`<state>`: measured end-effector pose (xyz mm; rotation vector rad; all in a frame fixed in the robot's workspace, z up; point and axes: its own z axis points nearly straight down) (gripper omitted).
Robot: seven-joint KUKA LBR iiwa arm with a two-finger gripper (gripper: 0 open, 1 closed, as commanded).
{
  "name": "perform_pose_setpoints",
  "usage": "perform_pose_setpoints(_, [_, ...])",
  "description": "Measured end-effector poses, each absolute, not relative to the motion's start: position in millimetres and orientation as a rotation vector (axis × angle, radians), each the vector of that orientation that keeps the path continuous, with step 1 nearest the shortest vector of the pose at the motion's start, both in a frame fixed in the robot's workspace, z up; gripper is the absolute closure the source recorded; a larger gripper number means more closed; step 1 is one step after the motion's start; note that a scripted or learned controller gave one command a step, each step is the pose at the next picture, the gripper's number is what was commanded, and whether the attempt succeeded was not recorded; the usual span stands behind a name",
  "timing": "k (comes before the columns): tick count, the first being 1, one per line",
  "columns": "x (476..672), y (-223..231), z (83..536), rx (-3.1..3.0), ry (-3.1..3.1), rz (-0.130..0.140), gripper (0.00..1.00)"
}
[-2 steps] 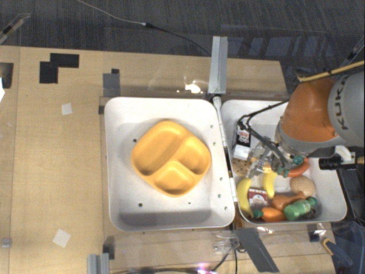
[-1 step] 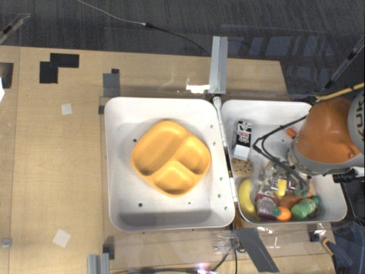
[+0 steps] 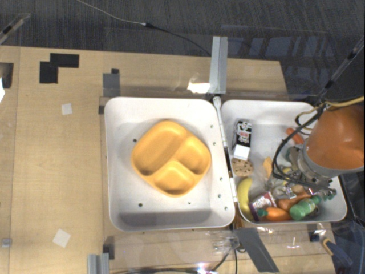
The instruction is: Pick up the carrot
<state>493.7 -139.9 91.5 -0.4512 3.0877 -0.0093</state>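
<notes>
Camera view: my gripper [image 3: 296,188] hovers low in the right bin [image 3: 259,112], can't tell its state. Carrot [image 3: 278,214] is lying there, not picked yet.

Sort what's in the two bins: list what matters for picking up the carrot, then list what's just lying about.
For the job:
carrot, at the right bin's near edge
gripper, low over the right bin's clutter

Just lying about:
yellow divided plate in the left bin
banana
green vegetable beside the carrot
black-and-white carton
cracker
</notes>
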Motion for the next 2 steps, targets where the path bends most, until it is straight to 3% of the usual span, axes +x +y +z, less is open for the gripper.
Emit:
perform_pose_setpoints(1, [520.6, -170.6, 91.6, -1.226, 2.881, -0.009, 1.0])
perform_pose_setpoints(2, [502.4, -132.5, 91.5, -1.056, 2.94, -0.017, 1.0])
